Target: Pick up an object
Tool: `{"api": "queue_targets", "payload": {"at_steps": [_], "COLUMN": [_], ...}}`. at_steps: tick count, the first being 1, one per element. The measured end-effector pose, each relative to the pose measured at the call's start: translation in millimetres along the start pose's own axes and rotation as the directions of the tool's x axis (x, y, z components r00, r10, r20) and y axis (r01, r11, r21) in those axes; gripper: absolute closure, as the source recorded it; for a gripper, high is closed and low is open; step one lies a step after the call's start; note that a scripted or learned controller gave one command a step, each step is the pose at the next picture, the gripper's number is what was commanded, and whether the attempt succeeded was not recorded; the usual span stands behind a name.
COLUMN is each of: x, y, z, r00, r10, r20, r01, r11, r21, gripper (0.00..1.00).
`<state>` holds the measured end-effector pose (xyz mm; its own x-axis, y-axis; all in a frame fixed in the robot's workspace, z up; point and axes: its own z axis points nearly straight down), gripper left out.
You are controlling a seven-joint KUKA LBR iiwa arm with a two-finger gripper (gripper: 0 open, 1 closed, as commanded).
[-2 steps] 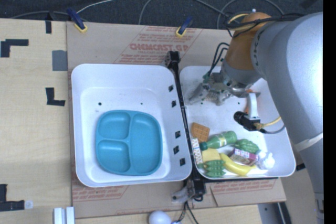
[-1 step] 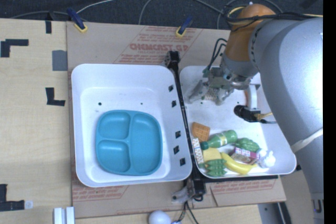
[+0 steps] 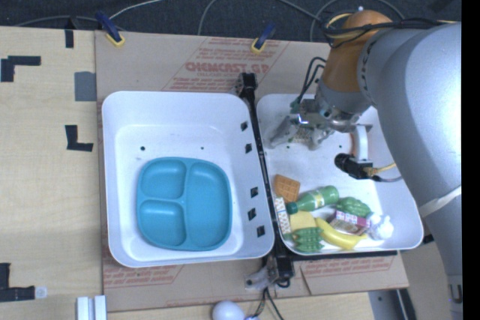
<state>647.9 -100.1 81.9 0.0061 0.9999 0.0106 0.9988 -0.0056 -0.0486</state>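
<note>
Gripper hovers low in the right bin's upper part; jaws look parted and empty, though it's blurry. Toy pile sits lower right, nothing picked yet.

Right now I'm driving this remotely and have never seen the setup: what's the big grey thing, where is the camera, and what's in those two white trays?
The camera is fixed above the bench and looks down at a slant. The big grey shape on the right is the robot arm, with an orange band above its wrist. Its gripper hangs low over the far part of the right bin; I see nothing between its fingers. The left bin holds a blue divided plate. Toy food is heaped at the near end of the right bin: a green bottle, a yellow banana, a tan cracker and other small pieces packed too tightly to name. Cables run across the dark floor beyond the bench.
</note>
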Motion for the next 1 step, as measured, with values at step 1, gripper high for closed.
{"api": "queue_targets", "payload": {"at_steps": [1], "x": [-6.3], "y": [0.2], "z": [-3.4], "r00": [1.0], "r10": [-0.007], "r20": [0.012], "r01": [0.008], "r11": [0.999], "r21": [-0.047], "gripper": [0.0]}}
